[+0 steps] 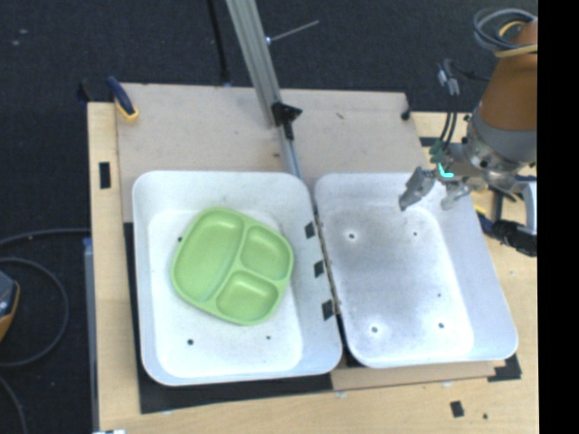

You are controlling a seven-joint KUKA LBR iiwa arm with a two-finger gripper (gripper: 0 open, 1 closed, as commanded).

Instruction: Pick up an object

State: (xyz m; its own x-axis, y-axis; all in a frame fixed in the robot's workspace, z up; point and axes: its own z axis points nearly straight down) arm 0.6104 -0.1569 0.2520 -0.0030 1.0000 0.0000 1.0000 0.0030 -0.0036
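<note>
A light green divided plate lies flat in the left white bin, near its middle. My gripper hangs over the far edge of the right bin, well to the right of the plate. Its two fingers stand apart with nothing between them. The grey arm with its orange band rises behind it at the right.
A slanted metal post stands behind the bins, ending at a black clamp near their shared edge. A blue and yellow clamp sits at the bench's far left corner. Cables run beside the arm at the right.
</note>
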